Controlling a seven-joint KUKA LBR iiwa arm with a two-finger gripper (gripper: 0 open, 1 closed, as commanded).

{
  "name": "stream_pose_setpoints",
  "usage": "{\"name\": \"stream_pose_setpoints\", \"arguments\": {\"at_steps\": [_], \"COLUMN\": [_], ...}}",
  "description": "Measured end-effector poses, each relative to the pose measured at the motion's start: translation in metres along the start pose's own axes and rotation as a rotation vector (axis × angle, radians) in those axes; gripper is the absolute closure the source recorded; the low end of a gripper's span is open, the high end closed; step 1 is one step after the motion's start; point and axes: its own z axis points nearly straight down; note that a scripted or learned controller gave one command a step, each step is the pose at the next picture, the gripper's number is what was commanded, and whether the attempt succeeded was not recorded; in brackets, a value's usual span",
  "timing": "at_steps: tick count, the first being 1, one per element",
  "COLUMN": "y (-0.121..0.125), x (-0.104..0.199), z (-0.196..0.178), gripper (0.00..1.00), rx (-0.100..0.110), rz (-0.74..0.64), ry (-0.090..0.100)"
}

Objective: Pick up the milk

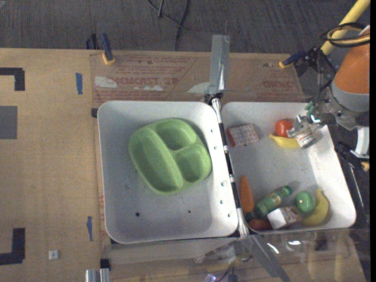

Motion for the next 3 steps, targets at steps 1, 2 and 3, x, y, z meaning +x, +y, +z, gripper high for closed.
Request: {"name": "stream_pose_setpoints", "arguments": {"at_steps": [1,2,3], "y": [0.02,0.038,0.04], "x": [0.003,0.044,0.044], "z": [-0.111,-0.143,-0.156], "gripper": [1.0,1.0,1.0], "rx": [-0.003,-0.006,-0.015], "rz": [-0.362,-0.833,-0.834], "ry": [-0.001,-0.002,-0.008]}}
